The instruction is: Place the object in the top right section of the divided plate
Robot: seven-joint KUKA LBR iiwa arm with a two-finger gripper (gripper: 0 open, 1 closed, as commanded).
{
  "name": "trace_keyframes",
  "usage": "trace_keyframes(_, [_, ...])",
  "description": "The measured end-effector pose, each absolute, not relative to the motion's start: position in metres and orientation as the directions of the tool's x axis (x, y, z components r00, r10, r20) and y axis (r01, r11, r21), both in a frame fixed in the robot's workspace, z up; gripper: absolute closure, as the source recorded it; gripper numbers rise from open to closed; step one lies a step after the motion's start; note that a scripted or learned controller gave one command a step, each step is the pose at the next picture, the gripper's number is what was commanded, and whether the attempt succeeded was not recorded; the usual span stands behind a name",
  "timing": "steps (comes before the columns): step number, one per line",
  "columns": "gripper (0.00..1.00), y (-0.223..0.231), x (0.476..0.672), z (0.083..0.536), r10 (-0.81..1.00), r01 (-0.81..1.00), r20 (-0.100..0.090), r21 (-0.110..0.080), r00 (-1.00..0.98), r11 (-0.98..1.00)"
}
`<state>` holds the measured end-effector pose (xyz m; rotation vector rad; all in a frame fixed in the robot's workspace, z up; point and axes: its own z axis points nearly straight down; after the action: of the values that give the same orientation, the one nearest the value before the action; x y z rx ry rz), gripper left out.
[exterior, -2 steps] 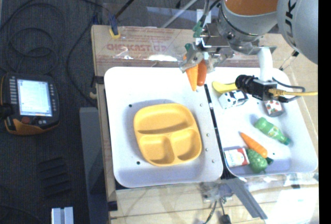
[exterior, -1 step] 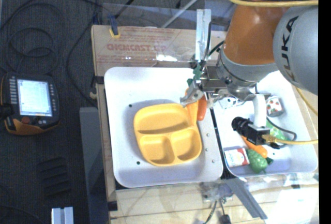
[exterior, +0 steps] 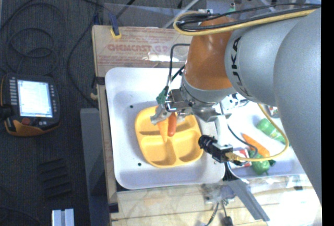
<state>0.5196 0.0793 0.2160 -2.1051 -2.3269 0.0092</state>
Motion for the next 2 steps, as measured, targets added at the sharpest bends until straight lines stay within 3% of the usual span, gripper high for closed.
trace_keyframes(1, [1.0,0.054,0.484,0.279,0.996,0.996,-0.004,-0.005,0.084,-0.084])
trace_keyframes(2, [1.0,0.11,0.577,0.284,0.999,0.999,-0.005,-0.004,0.05,-0.05])
